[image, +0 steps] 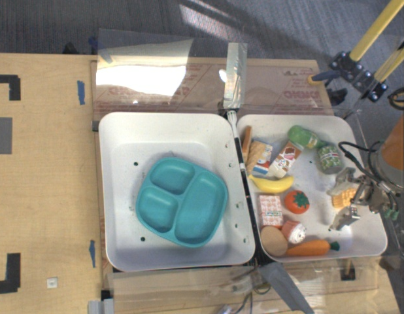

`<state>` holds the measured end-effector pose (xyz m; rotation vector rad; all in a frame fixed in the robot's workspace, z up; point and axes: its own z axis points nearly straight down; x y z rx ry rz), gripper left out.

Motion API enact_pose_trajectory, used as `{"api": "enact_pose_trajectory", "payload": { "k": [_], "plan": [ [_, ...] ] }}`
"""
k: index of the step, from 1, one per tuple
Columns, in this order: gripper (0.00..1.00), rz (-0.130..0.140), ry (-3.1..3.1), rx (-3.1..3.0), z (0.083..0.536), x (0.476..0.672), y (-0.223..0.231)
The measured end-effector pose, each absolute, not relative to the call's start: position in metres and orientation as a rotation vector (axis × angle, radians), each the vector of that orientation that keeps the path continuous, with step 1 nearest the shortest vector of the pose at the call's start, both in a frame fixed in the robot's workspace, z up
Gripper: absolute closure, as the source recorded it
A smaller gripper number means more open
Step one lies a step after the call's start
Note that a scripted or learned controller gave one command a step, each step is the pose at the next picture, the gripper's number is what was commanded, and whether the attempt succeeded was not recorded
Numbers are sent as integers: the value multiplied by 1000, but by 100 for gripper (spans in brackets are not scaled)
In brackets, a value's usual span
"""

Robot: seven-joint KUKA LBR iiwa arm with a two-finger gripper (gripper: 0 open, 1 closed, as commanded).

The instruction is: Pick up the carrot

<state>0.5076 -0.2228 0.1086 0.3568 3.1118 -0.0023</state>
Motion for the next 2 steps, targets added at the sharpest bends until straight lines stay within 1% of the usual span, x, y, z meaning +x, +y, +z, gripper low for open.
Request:
{"api": "enact_pose_trajectory", "payload": {
  "k": [1,2],
  "plan": [
    [100,-6,3103,354,120,510,-223],
    [0,-5,3105,354,119,510,-223]
  ]
}}
